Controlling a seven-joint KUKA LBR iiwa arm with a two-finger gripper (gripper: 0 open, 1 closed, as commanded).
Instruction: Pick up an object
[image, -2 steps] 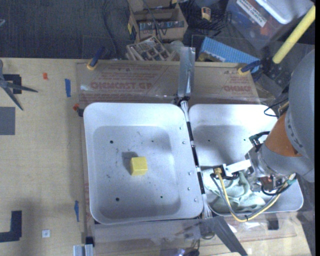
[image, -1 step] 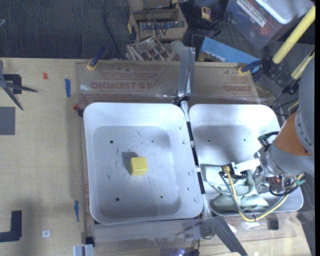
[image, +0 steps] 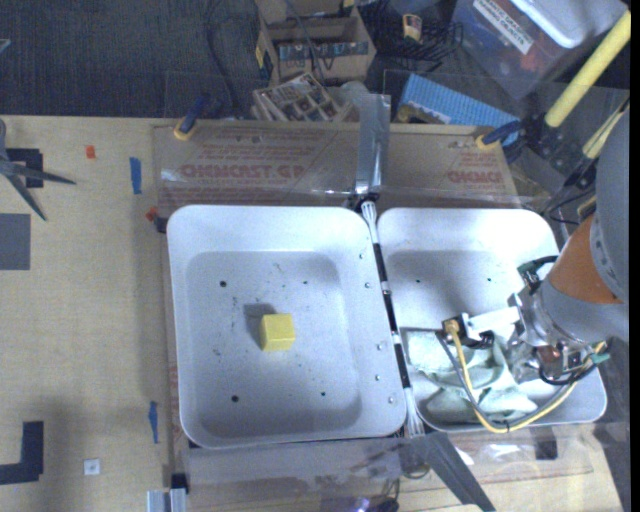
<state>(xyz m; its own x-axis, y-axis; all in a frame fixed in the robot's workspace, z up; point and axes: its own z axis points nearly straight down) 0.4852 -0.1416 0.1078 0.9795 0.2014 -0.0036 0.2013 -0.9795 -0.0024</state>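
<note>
1. The small yellow cube-shaped block (image: 278, 331) sits alone on the floor of the left shallow white plastic bin (image: 200, 245), near its middle and a little toward the near edge, well apart from every wall.
2. The block looks stiff and light, probably foam or plastic. Its flat opposite faces should take a pinch well, and with bare floor all round it the jaws could come straight down over it.
3. In the right shallow white plastic bin (image: 460, 235), at its near right corner, lies a crumpled pale green-white soft thing (image: 480, 385), perhaps cloth or film. It would likely sag and fold when lifted, so a pinch on a raised fold seems best.
4. The grey arm's two-finger gripper (image: 515, 350) is low over that soft thing, with a yellow cable (image: 470, 385) looping across it.
5. Whether the jaws are released or clenched I cannot tell; the wrist and wiring hide them.
6. Red lettering runs along the brown cardboard strip (image: 260, 165) at the bench's far edge; it is mirrored and too blurred to read.
</note>
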